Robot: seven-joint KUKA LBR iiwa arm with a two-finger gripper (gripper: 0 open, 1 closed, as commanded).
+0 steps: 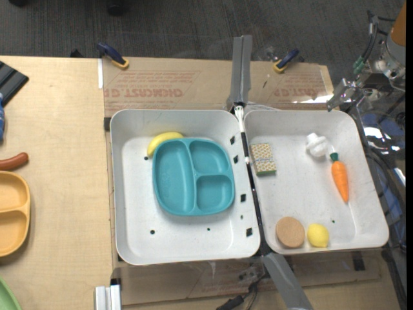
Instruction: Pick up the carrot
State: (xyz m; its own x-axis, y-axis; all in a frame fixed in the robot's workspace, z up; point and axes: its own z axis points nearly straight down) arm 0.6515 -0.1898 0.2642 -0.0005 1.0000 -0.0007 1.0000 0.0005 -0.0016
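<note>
I see the carrot lying flat in the right bin, close to its right wall, green top toward the far edge. A white object sits just beyond the top. A sponge lies near the left wall; a tan disc and lemon sit side by side at the near edge. The left bin carries a teal divided plate and a banana. I cannot tell the gripper's finger state.

A robotics lab — clamped cardboard, white bins, toy food.
</note>
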